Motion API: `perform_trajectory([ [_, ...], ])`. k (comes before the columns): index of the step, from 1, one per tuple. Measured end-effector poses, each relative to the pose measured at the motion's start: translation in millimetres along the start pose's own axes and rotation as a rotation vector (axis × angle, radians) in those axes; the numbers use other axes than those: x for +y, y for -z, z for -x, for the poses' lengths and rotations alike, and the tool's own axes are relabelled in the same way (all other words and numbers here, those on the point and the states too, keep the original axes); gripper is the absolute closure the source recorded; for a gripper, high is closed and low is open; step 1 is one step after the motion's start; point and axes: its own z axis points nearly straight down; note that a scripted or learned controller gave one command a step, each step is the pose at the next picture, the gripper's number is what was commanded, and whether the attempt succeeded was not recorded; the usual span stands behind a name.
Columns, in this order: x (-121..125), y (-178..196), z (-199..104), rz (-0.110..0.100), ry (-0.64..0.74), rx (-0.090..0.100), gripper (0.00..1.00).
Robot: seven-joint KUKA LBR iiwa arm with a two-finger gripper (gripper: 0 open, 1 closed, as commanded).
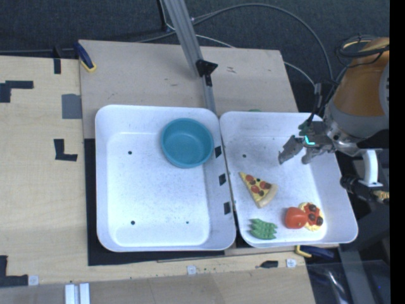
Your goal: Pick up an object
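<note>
The spread, empty end effector (296, 153) hovers right of centre; descending here meets bare bin floor, missing the yellow plastic pizza slice (258, 189) below it.

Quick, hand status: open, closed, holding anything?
Hand: open, holding nothing, above the right bin near its back right part, apart from the pizza slice toy.

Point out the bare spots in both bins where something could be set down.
Left bin: bare below the blue bowl. Right bin: bare upper left, between the divider and gripper. Crowded along its near edge: pizza slice, green toy, red toy.
</note>
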Motion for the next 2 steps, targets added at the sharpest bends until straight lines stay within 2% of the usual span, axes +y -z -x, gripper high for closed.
perform_trajectory([
  [1, 0.0, 0.0, 0.0, 0.000, 0.000, 0.000, 0.00],
  [2, 4.5, -59.2, -6.1, -0.005, 0.000, 0.001, 0.00],
])
